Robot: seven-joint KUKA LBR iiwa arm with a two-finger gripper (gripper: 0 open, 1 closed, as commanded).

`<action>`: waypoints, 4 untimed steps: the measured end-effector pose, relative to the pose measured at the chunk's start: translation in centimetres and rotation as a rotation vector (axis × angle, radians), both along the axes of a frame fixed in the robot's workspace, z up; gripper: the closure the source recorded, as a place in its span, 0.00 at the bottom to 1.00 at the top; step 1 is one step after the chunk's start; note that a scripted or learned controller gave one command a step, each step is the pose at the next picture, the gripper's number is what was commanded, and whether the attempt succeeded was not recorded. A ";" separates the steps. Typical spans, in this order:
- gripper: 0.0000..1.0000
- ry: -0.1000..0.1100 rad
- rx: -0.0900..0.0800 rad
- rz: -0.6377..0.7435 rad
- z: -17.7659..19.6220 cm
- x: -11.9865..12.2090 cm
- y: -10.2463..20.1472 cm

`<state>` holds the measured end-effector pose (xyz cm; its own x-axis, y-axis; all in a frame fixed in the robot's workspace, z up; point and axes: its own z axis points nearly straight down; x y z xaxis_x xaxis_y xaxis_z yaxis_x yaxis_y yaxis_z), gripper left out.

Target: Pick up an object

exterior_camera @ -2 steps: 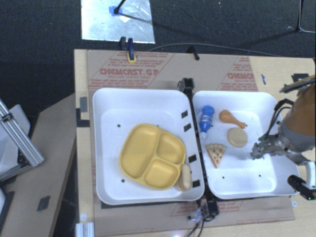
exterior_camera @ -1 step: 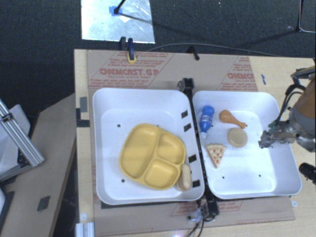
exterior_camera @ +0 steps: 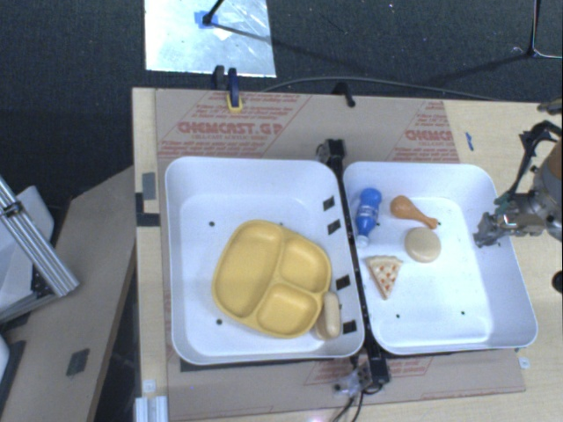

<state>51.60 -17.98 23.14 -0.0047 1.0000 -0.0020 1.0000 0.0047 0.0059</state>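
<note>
Two white bins side by side on the counter (exterior_camera: 290, 112), gripper at the right rim.

Left bin (exterior_camera: 189, 236): yellow divided tray (exterior_camera: 273, 277), pale roll (exterior_camera: 331, 315). Right bin (exterior_camera: 457, 323): blue bottle (exterior_camera: 366, 211), drumstick (exterior_camera: 412, 209), round bun (exterior_camera: 423, 245), pizza slice (exterior_camera: 384, 274). The gripper (exterior_camera: 489, 233) is blurred; I cannot tell how its fingers stand.

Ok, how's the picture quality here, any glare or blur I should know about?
Camera view: even, soft lighting with faint shadows; the white bins look nearly washed out; the foil sheet at the top glares; the gripper at the right edge is slightly blurred; the yellow divided plate and the pizza slice are reasonably sharp.
</note>
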 end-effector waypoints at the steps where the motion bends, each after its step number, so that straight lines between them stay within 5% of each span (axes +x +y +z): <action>1: 1.00 0.002 0.001 0.000 2.6 0.1 0.0; 4: 1.00 0.004 0.003 0.004 0.3 1.9 15.2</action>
<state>53.51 -2.73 23.43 -0.0090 1.0000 0.0011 1.0000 0.0090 0.0016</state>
